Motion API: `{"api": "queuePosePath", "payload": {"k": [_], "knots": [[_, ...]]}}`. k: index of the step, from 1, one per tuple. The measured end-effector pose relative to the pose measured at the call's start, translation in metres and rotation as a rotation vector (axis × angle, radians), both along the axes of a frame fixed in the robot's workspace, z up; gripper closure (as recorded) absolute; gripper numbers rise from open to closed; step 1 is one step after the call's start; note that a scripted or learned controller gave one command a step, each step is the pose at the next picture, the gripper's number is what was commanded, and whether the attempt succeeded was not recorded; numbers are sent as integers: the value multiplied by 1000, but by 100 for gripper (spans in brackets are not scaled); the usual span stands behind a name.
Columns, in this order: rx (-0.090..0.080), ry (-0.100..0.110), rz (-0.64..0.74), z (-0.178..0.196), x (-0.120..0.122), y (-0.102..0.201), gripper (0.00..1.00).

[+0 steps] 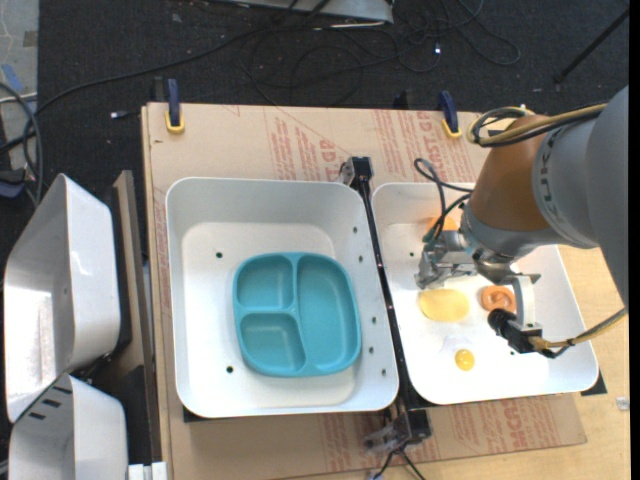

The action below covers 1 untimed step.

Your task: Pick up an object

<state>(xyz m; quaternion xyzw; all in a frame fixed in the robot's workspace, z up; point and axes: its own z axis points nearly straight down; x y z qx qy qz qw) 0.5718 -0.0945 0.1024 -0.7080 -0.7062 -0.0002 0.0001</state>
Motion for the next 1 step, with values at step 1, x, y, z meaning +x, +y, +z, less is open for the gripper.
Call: {"api": "queuePosePath", "payload": {"k": [1], "knots": [[-1, -3, 4, 42, 2, 0, 100]]}}
